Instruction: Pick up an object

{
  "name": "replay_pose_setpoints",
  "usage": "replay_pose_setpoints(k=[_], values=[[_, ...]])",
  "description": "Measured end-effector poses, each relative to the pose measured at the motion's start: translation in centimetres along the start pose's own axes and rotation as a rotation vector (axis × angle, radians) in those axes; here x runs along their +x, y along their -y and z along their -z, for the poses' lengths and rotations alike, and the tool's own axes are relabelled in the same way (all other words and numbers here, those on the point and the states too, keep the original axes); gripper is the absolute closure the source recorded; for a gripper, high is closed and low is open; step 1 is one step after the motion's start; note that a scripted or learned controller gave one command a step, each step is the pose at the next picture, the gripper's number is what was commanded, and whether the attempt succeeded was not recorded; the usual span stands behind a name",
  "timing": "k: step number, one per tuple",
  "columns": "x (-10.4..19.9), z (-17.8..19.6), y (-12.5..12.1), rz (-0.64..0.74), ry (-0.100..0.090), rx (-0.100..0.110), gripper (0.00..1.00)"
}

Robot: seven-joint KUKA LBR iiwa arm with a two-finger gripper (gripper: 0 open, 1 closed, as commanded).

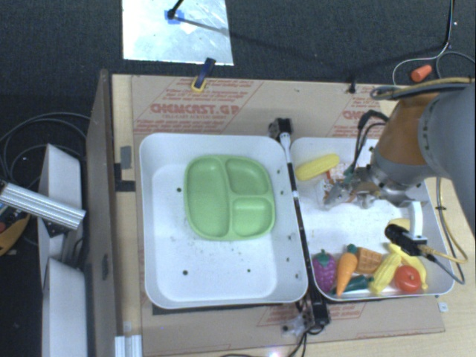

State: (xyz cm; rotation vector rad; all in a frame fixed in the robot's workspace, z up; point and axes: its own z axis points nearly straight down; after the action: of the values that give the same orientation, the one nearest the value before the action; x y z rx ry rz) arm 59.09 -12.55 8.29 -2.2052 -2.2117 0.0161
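Plainly, claw [336,193]: it hung low over the right bin [327,222], and whether it was released or clenched I could not tell; nothing showed in it.
Arm [428,143]: behind the claw, reaching in and bent down, likely to work among the toys.
Corn [317,166]: just beyond the claw toward the bin's far wall, lying apart from the rest, so probably the easiest pick.
Toy heap [372,270]: well to the claw's near side, grapes [323,268], carrot [345,268] and tomato [407,277] crowded in the bin's near corner, harder to single out.
Left bin [167,274]: across the divider from the claw.
Plate [228,198]: green, lying flat in that bin.
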Motion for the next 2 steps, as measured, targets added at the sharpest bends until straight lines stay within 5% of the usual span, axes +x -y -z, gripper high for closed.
replay_pose_setpoints(k=[1, 2], values=[[0.0, 1.0, 0.0, 0.001, 0.002, -0.006, 1.00], [0.0, 2.1, 0.0, 0.003, 0.001, -0.007, 1.00]])
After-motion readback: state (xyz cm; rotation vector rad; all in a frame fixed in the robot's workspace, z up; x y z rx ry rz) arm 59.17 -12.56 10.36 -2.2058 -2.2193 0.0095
